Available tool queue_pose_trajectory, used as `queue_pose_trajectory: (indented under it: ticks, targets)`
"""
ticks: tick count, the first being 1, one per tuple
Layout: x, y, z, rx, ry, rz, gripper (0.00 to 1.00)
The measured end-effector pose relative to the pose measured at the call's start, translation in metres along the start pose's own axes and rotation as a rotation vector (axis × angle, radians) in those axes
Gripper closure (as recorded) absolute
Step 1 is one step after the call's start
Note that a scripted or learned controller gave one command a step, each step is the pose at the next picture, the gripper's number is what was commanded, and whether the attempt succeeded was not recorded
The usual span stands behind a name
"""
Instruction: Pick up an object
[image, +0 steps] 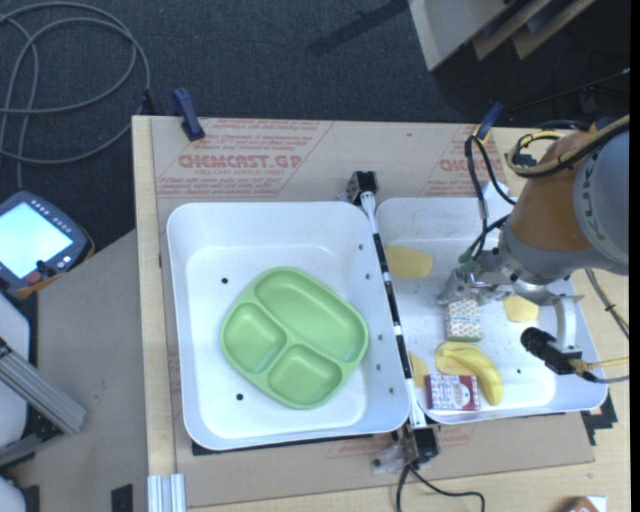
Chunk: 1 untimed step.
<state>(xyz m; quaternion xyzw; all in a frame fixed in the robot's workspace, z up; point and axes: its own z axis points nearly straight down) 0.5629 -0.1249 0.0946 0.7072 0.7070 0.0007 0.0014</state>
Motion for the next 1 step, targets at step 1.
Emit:
queue_pose_trajectory:
  ticks: [1]
  targets:
    - [0.0603,-0.0594,-0.0902,0.003,0.002,-0.002,1.0]
